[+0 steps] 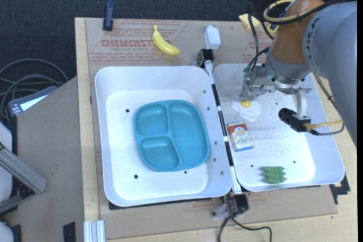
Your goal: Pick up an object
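3 loose things lie by the claw (248, 96): 1 small yellow-and-white object (247, 107) just beneath it, 1 red-and-white carton (240, 136) long axis pointing away from it, 1 green toy (274, 174) farthest; claw's grip: cannot tell.

One fixed camera above the bench (85, 122) — slanted downward, both white bins (105, 85) in frame.

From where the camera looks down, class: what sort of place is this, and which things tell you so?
Probably a robotics lab test bench, not a kitchen. A grey arm with an orange band reaches over two shallow white plastic bins, loose cables trail on dark carpet, and the yellow toy banana lies on the board.
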Robot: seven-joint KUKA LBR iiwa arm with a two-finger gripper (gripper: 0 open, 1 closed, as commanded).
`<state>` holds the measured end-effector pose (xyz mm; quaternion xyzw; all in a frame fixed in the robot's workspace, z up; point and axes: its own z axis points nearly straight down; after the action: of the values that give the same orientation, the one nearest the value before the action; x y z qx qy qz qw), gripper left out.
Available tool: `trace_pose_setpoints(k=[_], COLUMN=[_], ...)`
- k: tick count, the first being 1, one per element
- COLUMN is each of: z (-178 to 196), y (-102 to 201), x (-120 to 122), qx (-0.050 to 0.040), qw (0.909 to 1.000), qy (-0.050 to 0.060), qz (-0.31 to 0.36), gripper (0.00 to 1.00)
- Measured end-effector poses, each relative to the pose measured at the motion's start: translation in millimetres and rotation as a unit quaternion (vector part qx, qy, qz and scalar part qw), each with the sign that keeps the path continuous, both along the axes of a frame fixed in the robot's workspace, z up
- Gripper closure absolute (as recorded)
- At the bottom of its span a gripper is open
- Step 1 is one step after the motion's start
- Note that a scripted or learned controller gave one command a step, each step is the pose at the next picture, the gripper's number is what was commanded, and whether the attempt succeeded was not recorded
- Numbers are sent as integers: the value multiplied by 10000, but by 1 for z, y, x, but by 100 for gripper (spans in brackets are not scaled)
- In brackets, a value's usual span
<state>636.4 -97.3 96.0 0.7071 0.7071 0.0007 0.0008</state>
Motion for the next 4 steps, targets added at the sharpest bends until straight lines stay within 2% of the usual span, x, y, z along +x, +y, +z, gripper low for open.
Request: trace_pose_setpoints(k=[1,2,3,4], z=[-1,-12,1,0], y=[0,-9,-9,-9], x=[-1,-5,-4,-4], qx=[1,4,0,1], qw=[10000,10000,10000,10000], qy=[12,22,-8,-6], qz=[-3,-1,-1,-2], gripper=[0,0,100,0])
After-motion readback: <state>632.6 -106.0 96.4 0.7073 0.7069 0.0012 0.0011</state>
